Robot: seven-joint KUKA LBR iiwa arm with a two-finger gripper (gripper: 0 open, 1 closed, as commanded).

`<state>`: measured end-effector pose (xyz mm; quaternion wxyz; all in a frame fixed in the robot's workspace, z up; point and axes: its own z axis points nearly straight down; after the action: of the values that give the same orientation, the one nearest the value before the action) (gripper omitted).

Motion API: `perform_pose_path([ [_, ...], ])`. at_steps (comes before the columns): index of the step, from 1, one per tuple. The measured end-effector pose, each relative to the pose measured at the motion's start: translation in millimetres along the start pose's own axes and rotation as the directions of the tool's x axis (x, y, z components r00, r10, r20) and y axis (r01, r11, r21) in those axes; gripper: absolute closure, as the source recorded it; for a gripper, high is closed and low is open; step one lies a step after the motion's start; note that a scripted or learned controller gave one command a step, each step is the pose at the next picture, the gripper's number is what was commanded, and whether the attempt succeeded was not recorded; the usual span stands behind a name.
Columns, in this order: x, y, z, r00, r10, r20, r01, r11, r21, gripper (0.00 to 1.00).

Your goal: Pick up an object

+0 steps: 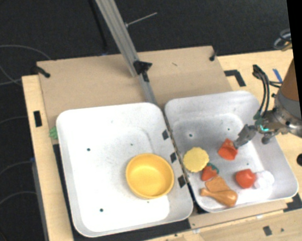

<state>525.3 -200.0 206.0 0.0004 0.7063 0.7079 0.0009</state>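
So the surface (pixel 107 79) bears two bins, the right bin (pixel 205 110) holding the toys, and there the gripper (pixel 241 140) hangs just beside the small red object (pixel 228 150), nothing lifted yet, finger state unclear.

My arm (pixel 288 91) came in from the right edge of the bench, its orange band showing just above the wrist near that edge. The wrist sat over the right rim of the right-hand bin, tilted down and leftward toward the bin's middle. The gripper (pixel 245 134) pointed left and slightly down, one grey finger (pixel 246 133) reaching out over the bin floor. I could not make out how the fingers stood from this slant.
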Motion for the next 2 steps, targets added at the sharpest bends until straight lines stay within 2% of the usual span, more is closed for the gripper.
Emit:
perform_pose_path([
  [1,-2.3,-8.6,60.0,1.0,0.003,0.001,-0.003,1.0,0.007,0.0],
  [2,-4.0,-8.3,105.9,1.0,0.004,0.004,-0.004,1.0,0.0,0.0],
])
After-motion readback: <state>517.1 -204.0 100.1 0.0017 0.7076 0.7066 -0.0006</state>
